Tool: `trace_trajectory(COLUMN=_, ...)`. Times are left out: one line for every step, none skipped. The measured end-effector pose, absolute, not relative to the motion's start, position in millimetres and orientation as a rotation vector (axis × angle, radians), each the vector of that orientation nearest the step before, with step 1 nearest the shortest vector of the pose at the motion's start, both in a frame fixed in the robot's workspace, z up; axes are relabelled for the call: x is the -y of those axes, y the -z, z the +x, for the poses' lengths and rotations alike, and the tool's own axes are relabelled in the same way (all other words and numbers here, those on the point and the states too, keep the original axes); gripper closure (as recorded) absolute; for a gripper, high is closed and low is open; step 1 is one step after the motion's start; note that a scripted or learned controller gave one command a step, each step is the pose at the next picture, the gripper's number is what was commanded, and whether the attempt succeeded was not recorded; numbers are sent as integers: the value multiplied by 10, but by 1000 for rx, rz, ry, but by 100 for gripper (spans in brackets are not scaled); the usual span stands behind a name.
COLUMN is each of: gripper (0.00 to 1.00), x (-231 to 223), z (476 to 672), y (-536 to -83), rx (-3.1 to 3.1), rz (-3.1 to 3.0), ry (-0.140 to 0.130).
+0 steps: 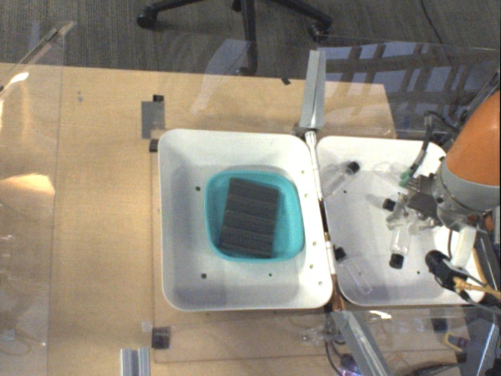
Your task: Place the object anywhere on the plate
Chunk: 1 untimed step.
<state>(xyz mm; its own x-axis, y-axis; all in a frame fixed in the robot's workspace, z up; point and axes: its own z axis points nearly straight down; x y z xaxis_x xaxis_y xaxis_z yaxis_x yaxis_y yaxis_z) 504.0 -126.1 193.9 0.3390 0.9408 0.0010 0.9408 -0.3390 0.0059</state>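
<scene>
Sponge [250,218], dark and ribbed, lies flat on teal plate [291,222] at left bin [180,233] centre, apparently already placed | arm [473,159] over right bin [360,284] right edge, well apart | gripper [415,202]: state cannot be told.

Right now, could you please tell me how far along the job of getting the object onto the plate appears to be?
It looks essentially done: the dark grey ribbed rectangular block already lies flat on the teal square plate inside the left white bin. Nothing appears to be in hand; the grey arm's gripper hangs over the right white bin, apart from the block. What is left, at most, is for the arm to pull clear.
</scene>
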Motion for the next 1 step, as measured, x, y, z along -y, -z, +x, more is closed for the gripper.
trace_trajectory(gripper=0, x=1262, z=5040, y=-1939, rx=-1803, rz=2567, ry=-7)
